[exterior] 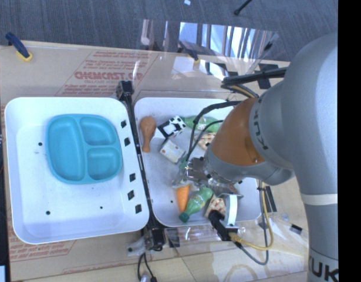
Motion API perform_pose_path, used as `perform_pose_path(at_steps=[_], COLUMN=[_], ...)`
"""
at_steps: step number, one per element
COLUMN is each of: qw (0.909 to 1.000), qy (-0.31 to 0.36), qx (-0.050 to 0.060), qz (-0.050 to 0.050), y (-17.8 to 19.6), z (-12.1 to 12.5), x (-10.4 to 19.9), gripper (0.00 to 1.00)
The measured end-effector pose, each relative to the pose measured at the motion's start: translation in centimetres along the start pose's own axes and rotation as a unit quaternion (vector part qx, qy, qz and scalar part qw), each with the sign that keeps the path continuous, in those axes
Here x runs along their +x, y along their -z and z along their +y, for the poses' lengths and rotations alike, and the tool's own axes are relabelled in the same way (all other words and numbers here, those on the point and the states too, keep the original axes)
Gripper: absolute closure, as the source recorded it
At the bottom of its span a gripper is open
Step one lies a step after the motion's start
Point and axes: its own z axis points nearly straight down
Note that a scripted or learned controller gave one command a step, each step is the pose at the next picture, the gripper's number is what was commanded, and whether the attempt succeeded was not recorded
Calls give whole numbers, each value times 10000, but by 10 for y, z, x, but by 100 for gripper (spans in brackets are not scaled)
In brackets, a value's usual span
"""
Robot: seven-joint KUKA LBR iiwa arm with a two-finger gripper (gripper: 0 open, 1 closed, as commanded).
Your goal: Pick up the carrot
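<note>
two bins on bench; carrot (182,198) lay in right bin (157,210) near front wall, touching green bottle (196,204). gripper (199,182) hovered just above, open-or-closed state impossible to tell. best approach judged: descend centred on carrot, avoid bottle.

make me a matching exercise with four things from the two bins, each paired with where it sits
Things:
1. sky-blue divided plastic plate
2. small orange toy carrot
3. tan toy chicken drumstick
4. green plastic bottle

Places:
A. right bin, upper left, near the divider between the bins
B. left bin, roughly central
C. right bin, near the front wall, lying against the carrot's right side
D. right bin, lower part, just left of the green bottle

Pairs: 1-B, 2-D, 3-A, 4-C
</note>
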Motion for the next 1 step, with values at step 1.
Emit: perform_pose_path(at_steps=[1], qw=[9893], qy=[-1457], qx=[34], qz=[-40], y=[84], z=[52], x=[33], gripper=[100])
